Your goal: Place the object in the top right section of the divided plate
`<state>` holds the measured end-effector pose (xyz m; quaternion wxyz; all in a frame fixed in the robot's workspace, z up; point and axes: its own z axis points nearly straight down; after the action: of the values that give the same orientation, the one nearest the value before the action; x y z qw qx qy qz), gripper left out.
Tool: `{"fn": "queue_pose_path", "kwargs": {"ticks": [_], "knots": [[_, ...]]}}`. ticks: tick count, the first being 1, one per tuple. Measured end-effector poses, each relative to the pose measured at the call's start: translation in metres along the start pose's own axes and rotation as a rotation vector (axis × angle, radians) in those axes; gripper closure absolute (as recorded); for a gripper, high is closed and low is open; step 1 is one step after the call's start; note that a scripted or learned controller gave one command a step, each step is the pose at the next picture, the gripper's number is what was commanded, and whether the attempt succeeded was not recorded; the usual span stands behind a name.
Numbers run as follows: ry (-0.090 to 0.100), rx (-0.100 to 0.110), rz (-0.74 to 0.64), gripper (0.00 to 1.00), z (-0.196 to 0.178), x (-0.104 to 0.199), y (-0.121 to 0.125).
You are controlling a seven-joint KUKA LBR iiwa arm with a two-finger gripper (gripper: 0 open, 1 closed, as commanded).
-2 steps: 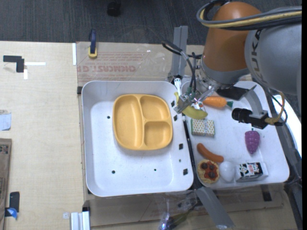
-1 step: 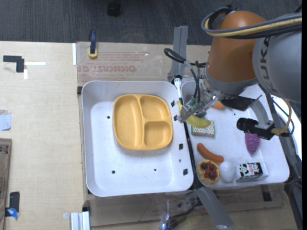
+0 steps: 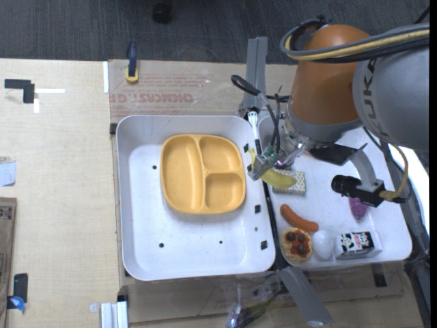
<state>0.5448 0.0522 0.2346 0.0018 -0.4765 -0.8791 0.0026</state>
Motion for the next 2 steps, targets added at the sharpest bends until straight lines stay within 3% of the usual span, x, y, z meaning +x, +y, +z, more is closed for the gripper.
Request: {"fn": "queue_pose_path", "kwargs": {"ticks": [1,2], "knots": [[0.000,-0.002,-0.146,1.00,-0.001,0.001,-0.039],[-0.001,-0.002,-0.147,1.00,0.015,0.037,-0.001]]}}
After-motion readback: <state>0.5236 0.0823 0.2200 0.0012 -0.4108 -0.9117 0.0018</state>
